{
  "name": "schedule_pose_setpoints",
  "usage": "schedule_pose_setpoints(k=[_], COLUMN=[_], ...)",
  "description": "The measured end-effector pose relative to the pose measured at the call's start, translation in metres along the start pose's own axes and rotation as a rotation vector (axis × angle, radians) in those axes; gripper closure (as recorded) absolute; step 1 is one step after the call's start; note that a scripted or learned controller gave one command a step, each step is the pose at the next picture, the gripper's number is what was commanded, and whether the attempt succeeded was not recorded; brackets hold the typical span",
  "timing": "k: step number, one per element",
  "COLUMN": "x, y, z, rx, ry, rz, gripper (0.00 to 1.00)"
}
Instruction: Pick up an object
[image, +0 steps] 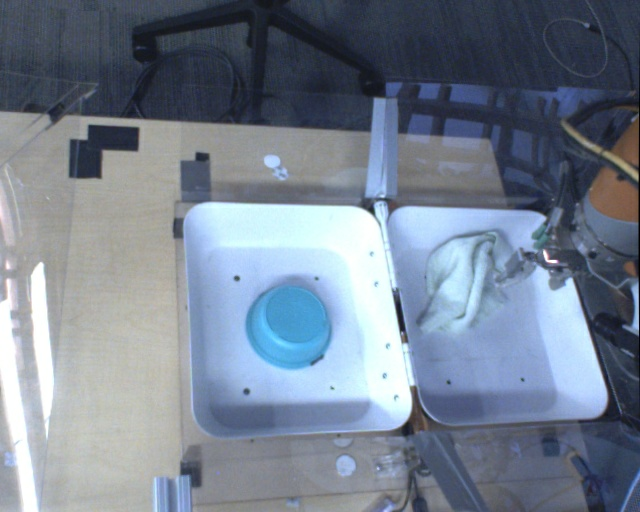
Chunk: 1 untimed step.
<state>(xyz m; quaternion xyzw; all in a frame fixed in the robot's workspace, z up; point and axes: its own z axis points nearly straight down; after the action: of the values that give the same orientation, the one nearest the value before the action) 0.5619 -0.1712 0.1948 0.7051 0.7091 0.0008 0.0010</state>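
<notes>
A wooden bench (120, 300) carries two white bins. In the right bin (520, 390) a crumpled white cloth (460, 283) lies, its right edge touching the gripper (515, 268); whether it is gripped is unclear. The left bin (220, 400) holds a blue bowl (289, 326).

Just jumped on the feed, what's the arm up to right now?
The arm's gripper is reaching in from the right, low over the right bin, at the right edge of the crumpled white cloth lying there. Whether it has hold of the cloth can't be told from this view; the cloth looks to be resting on the bin floor. In the left bin, a blue bowl sits upside down near the middle, untouched.
</notes>
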Motion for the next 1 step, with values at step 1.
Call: schedule_pose_setpoints(k=[1], x=[0.0296], y=[0.0329], z=[0.0924], rx=[-0.002], ry=[0.0], rz=[-0.084], gripper=[0.0])
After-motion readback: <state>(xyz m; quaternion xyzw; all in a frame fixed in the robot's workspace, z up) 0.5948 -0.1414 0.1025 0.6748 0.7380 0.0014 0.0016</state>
